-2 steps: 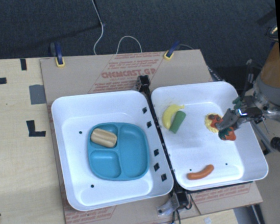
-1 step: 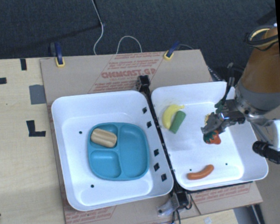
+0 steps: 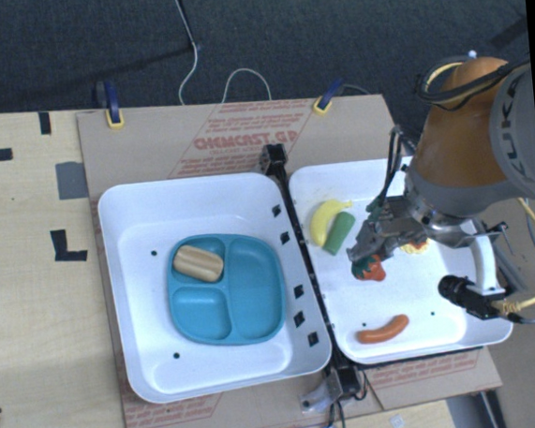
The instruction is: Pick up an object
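The right bin (image 3: 448, 332) holds a yellow banana-like piece (image 3: 323, 218) with a green piece (image 3: 338, 232) lying against it near the divider. An orange sausage (image 3: 383, 330) lies near the bin's front edge. A small red and green item (image 3: 375, 269) sits mid-bin. My gripper (image 3: 366, 261) hangs low over the middle of this bin, its dark tip right at the red item, which shows just beside and under it. A small yellow-orange bit (image 3: 416, 248) peeks out to the right of the wrist.
In the left bin (image 3: 128, 231) rests a blue divided plate (image 3: 228, 289) with a tan bread roll (image 3: 199, 262) in its upper-left compartment. A black divider (image 3: 295, 253) runs between the bins. The arm's orange and grey body (image 3: 469, 151) covers the right bin's far right part.
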Controlling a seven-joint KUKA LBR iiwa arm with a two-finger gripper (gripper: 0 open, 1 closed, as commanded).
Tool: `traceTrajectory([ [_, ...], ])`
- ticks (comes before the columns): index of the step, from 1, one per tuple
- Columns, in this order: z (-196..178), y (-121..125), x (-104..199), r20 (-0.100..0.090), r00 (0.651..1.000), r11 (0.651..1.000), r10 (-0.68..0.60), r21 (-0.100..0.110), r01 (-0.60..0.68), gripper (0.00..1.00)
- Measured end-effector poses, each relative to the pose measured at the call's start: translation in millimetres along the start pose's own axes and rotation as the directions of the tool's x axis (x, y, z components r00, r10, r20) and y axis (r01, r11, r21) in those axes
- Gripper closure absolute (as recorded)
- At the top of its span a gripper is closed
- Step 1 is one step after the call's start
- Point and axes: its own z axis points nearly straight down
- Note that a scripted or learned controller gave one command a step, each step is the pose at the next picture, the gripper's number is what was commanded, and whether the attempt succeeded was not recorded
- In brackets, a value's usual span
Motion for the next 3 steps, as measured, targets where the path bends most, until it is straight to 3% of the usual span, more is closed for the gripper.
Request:
traceTrajectory([
  [3,3.3,-0.9,145.8,0.0,1.0,1.0,0.0,0.0,0.0,1.0],
])
